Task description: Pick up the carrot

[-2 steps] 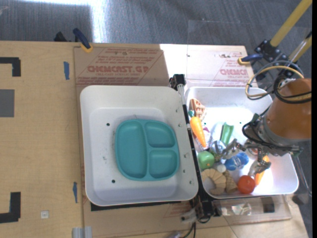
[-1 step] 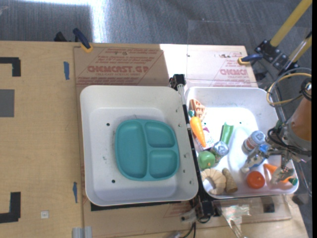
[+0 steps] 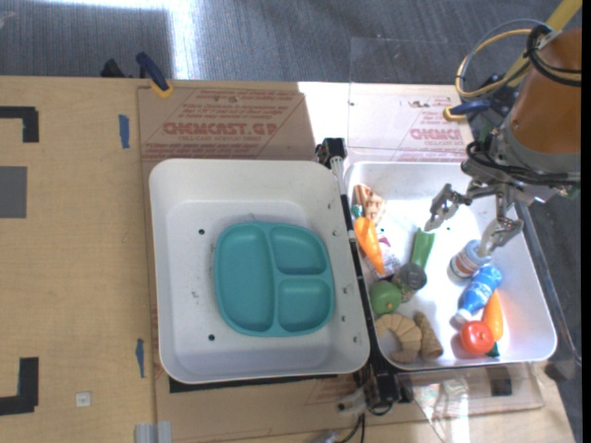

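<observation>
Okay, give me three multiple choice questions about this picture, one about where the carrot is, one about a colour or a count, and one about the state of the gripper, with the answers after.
1. Where does the carrot lie?
A. On the teal tray
B. In the right bin, near its left wall
C. On the cardboard outside both bins

2. How many compartments has the teal tray in the left bin?
A. Three
B. Five
C. One

3. What is the state of the gripper?
A. Shut on the carrot
B. Shut on the blue bottle
C. Open, holding nothing, above the right bin

Answers:
1. B: the carrot rests against the left side of the right bin, beside the green items.
2. A: one long section and two smaller ones show.
3. C: the fingers are spread apart with only the bin floor between them.
</observation>
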Controlling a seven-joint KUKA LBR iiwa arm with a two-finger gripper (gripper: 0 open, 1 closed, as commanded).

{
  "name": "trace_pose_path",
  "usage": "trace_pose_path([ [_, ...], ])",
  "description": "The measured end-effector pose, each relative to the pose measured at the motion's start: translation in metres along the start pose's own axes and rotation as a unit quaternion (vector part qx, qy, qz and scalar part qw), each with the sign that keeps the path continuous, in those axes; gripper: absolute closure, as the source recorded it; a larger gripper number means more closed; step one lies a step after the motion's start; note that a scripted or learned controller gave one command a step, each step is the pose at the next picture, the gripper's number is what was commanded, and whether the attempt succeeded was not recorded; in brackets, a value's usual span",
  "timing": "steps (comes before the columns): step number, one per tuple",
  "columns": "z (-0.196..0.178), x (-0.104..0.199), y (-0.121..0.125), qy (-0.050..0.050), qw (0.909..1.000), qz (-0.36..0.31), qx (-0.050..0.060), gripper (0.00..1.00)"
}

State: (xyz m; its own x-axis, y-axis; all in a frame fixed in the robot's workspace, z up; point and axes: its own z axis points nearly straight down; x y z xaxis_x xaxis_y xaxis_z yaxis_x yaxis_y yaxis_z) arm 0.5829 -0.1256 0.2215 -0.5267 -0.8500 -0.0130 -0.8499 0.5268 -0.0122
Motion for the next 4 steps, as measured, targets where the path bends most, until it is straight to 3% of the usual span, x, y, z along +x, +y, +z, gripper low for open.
trace_pose_path([
  [1,0.039,-0.092,-0.014,0.001,0.9997,-0.022,-0.007,0.00],
  [2,0.036,-0.114,0.029,0.002,0.9998,-0.017,-0.006,0.00],
  [3,0.036,-0.083,0.033,0.004,0.9995,0.031,-0.005,0.00],
  [4,0.036,-0.084,0.034,0.004,0.9995,0.031,-0.005,0.00],
])
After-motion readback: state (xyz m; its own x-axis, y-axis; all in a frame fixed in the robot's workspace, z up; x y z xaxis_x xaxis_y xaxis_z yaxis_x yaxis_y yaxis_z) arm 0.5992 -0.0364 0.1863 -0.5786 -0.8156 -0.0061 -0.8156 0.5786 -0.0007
